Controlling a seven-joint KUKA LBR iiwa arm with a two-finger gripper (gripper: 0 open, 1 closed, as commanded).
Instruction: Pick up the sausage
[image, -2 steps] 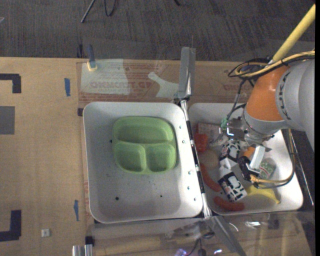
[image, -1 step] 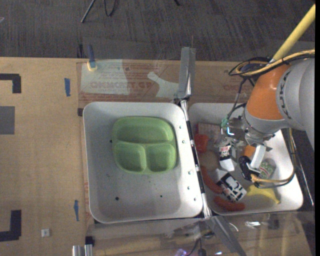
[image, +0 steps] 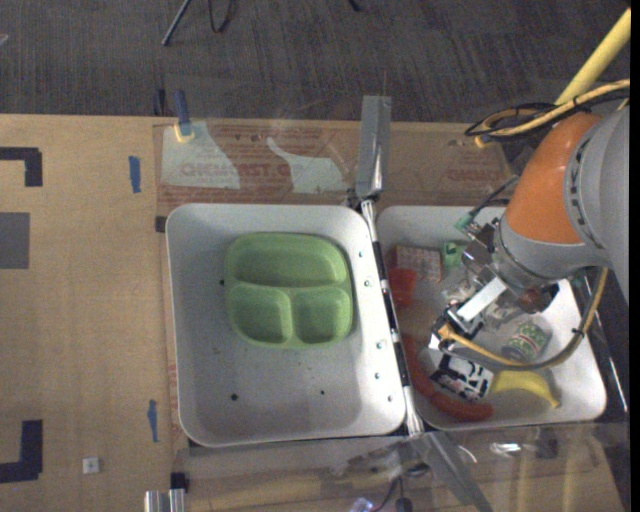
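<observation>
1. Where the right-hand shallow white plastic bin (image: 590, 395) meets its near wall, the long dark-red sausage (image: 452, 398) lies on the floor, curving from the bin's left side toward the near edge.
2. Just above the sausage sits the black-and-white two-finger gripper (image: 462, 372), close over it, and perhaps touching it, though the slanted view is too poor to say.
3. Whether that tool is spread or pressed together cannot be told, and nothing can be seen pinched in it.
4. Just beside the sausage's right end lies a curved yellow banana (image: 528, 386).
5. Farther back stand a small round can with a green-and-white label (image: 527, 338), a red block-like object (image: 402, 284) by the left wall, and a pinkish flat packet (image: 420, 262) near the far wall with a small green piece (image: 452, 252) next to it.
6. Coming in from the right, the grey arm with its orange band (image: 550, 195) hangs over the bin.
7. Across the divider, the left-hand white bin (image: 200, 390) holds a light-green three-compartment plastic plate (image: 290, 288).
8. Both bins rest on a tan wooden bench (image: 80, 330) marked with blue tape.
</observation>
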